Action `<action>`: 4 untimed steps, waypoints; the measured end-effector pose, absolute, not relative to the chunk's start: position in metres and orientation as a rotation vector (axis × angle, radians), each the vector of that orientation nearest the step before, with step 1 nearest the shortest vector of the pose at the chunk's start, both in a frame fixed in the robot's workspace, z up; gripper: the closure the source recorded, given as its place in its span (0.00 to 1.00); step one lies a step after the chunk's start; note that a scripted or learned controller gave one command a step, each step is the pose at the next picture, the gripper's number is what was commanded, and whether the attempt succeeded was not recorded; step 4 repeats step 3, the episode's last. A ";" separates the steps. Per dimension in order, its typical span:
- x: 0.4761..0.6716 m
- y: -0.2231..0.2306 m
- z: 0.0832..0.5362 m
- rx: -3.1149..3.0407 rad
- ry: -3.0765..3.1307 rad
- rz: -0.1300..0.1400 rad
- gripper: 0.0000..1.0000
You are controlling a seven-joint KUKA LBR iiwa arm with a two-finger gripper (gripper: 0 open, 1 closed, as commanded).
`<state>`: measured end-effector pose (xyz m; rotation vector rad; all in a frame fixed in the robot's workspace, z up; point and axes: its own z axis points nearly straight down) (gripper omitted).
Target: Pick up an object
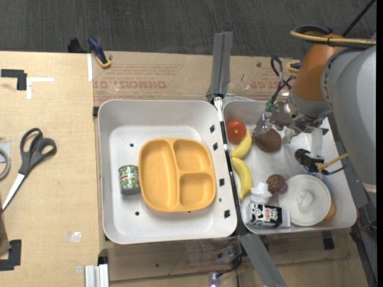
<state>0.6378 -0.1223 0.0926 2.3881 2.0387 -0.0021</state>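
Over the right bin's point(341, 217) far side, the end effector point(267, 123) hangs just above a brown round object point(269, 141); its opening cannot be told.

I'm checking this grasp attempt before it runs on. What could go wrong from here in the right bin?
The gripper sits right over the brown round object, whose curved shape could let it roll or slip out of a pinch. The tomato and bananas lie close to its left, so a descent slightly off might nudge them instead. The bin wall is near too; the wrist may graze it.
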 end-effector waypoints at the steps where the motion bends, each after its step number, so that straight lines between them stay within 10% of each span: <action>1: 0.639 -0.123 0.104 2.381 2.039 -0.003 1.00; 2: 0.636 -0.168 0.200 1.763 2.595 -0.001 1.00; 3: 0.609 -0.199 0.093 1.358 2.830 0.000 1.00; 4: 0.609 -0.199 0.093 1.358 2.830 0.000 1.00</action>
